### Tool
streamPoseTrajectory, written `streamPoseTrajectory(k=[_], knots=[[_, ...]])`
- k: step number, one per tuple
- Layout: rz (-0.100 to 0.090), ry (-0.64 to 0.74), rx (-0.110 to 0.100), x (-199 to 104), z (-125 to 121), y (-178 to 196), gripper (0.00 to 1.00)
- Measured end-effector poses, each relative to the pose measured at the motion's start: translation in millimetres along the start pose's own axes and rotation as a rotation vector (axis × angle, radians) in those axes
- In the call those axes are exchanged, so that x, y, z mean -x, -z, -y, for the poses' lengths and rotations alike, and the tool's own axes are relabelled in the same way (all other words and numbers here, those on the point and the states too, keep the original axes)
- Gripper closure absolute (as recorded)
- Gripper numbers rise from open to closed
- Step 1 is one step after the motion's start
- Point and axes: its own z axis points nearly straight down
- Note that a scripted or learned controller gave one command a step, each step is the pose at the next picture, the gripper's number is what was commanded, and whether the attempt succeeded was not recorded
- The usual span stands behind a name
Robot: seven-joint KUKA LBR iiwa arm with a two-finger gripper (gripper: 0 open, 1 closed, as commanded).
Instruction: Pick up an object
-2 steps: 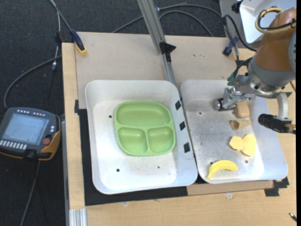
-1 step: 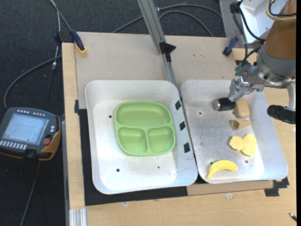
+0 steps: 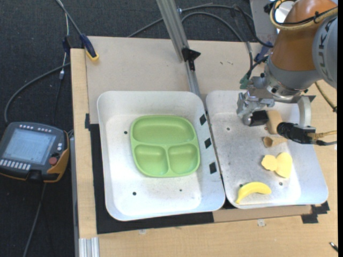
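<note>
- The pale wooden bench (image 3: 139,63) takes up most of the camera view, standing on dark carpet, with black tape along its lower edge.
- Two shallow white plastic bins sit side by side on it: the left bin (image 3: 115,197) and the right bin (image 3: 230,143), their inner edges touching and joined by small black clips.
- The grey KUKA arm with the orange band (image 3: 303,25) reaches in from the right, over the upper part of the right bin. Part of the lettering "KUKA" can be read on its grey shell at the far right edge.
- A green plastic tray with three compartments (image 3: 164,145) lies flat in the middle of the left bin.
- A grey hand-held control pendant with a lit screen (image 3: 32,151) rests on the carpet left of the bench; its screen text is too small to read.
- A slanted metal pole (image 3: 174,25) rises from the bench behind the bins.
- The metal two-finger gripper (image 3: 252,114) hangs low over the upper part of the right bin. I cannot tell how it is set, and nothing is seen caught in it.
- A pale yellow lumpy toy food piece (image 3: 277,164) lies in the right bin's lower half.
- A yellow toy banana (image 3: 253,190) lies near that bin's front edge, just below the lumpy piece.
- A small tan block (image 3: 267,141) lies between the gripper and the lumpy piece.
- A blue-and-yellow clamp (image 3: 89,48) grips the bench's top-left corner.
</note>
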Motion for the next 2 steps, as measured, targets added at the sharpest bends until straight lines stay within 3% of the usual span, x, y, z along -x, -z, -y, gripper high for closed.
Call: streamPoseTrajectory(k=[2], knots=[[0.000, -0.001, 0.000, -100.2, 13.6, -9.5, 1.00]])
